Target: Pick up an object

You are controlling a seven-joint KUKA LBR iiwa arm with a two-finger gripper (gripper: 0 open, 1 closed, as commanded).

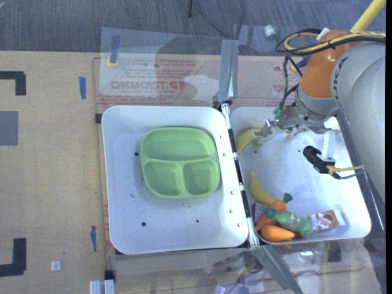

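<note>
Banana [262, 190] and carrots [275, 225] lie untouched at right bin's [355, 222] near edge. Gripper [267, 129] is seen at far-left corner; its state cannot be told. Nothing judged picked yet.

Right bin: banana [262, 190] lying near left wall, two carrots [277, 223] + green bottle [296, 222] at front.

Even, fairly bright light falls from overhead, and shadows stay soft and short. The white bins [122, 225] read slightly washed out, with a faint bluish cast on their floors. A clear sheet [165, 72] behind the bins shows pale reflections. The green tray [180, 162] is sharp enough, though fine detail is soft and grainy. The grey arm [367, 97] at right looks smooth and blurred.
</note>
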